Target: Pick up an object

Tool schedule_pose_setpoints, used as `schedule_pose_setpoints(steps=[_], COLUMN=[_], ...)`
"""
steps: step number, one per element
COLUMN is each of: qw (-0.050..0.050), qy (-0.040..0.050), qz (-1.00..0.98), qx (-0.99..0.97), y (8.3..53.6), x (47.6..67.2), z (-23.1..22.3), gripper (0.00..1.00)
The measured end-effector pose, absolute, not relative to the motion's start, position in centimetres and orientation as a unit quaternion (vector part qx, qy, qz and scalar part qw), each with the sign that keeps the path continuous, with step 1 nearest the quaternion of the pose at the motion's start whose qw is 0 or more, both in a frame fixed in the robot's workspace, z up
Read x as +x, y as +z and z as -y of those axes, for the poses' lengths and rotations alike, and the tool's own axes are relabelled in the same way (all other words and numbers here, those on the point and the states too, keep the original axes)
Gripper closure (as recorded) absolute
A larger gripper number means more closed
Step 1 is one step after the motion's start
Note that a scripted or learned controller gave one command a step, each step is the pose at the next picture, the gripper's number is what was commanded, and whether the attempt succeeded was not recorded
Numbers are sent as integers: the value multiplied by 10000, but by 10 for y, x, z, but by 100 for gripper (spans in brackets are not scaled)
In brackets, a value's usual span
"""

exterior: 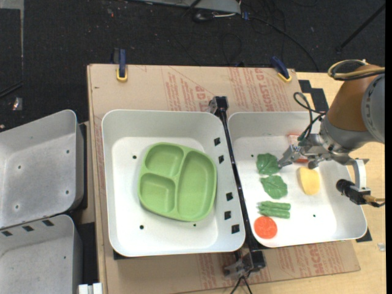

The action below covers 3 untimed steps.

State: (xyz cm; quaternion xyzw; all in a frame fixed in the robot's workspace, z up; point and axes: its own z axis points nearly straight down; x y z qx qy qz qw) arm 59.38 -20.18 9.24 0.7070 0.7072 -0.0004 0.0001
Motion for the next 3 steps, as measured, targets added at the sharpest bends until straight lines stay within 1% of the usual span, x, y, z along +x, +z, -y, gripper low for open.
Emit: schedule_pose_setpoints(steps=[1,2,3], qw=[13,22,35], qy=[2,11,17], qz=[-7075,-7082,-7082], qx=[7067,7060,7060], y=[103,148,213], x=[595,601,603], z=[202,197,196], gripper=[100,100,100])
